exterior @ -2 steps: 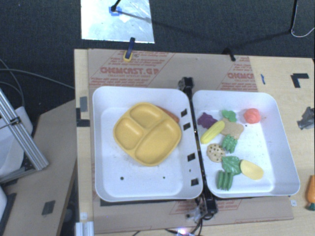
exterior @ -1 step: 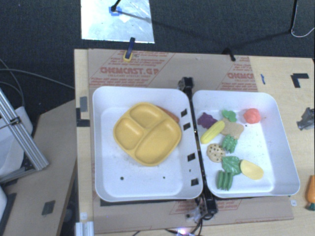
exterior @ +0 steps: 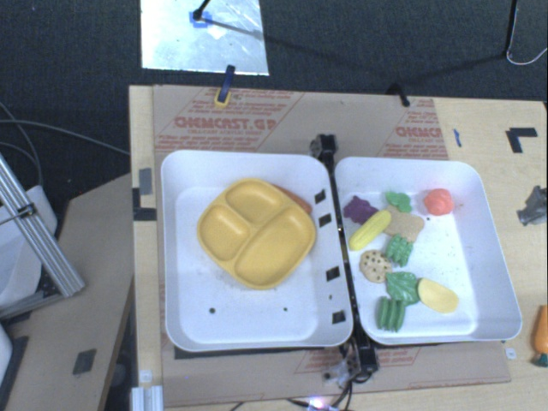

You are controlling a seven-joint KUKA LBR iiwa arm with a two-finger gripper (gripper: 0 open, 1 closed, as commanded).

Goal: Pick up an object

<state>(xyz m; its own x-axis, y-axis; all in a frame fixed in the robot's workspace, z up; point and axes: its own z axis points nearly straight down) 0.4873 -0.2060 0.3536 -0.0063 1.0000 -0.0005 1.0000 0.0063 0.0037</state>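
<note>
The right bin holds several toy foods. Among them are a red tomato, a purple bunch, a yellow banana-like piece, a tan slice, a spotted cookie, a yellow lemon shape and several green vegetables. A yellow divided plate lies in the left bin, with a reddish thing peeking from under its far edge. At the right edge, outside the right bin, a grey part of my gripper juts in, well clear of every object.
The arm's orange band shows at the lower right edge. A black hinge strip runs between the bins. Aluminium framing stands at the left. Cardboard lies under the bins, and a shiny sheet is on the floor behind.
</note>
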